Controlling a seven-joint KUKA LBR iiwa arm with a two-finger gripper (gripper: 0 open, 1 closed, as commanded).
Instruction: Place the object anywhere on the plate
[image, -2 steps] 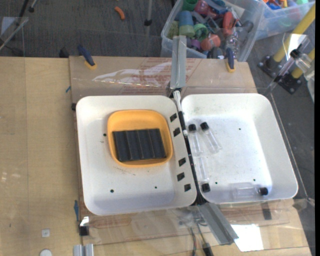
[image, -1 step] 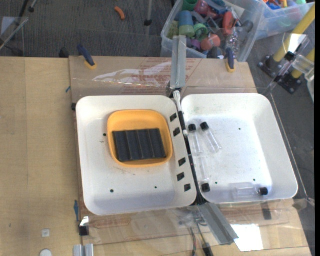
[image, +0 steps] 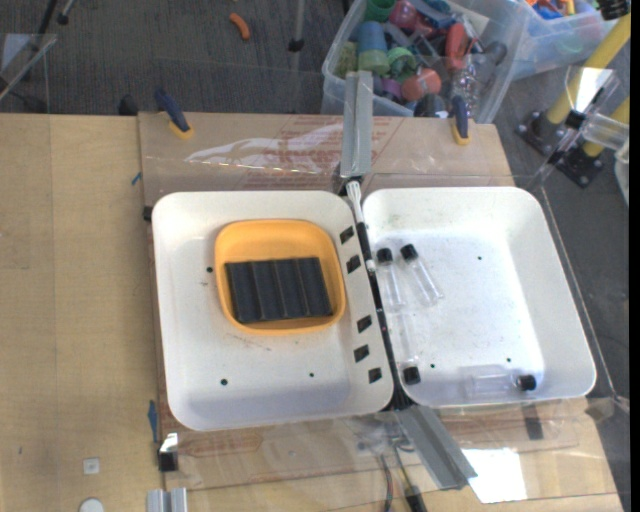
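Note:
An orange-yellow plate (image: 272, 238) sits in the left white bin (image: 185, 330), toward its back. A black ridged rectangular block (image: 278, 289) lies flat on the plate and covers most of its middle. In the right white bin (image: 500, 290) lie several clear tubes with black caps. Two of the tubes (image: 420, 272) are side by side near the bin's left wall. A further tube (image: 405, 355) lies along that wall, and one more tube (image: 495, 382) rests at the front edge.
A raised divider with black tabs (image: 362, 300) runs between the two bins. A metal bar (image: 357, 130) stands behind it. Blue clamps (image: 176, 118) (image: 460, 122) hold the back board. A clear tub of coloured toys (image: 430, 50) sits beyond the bench.

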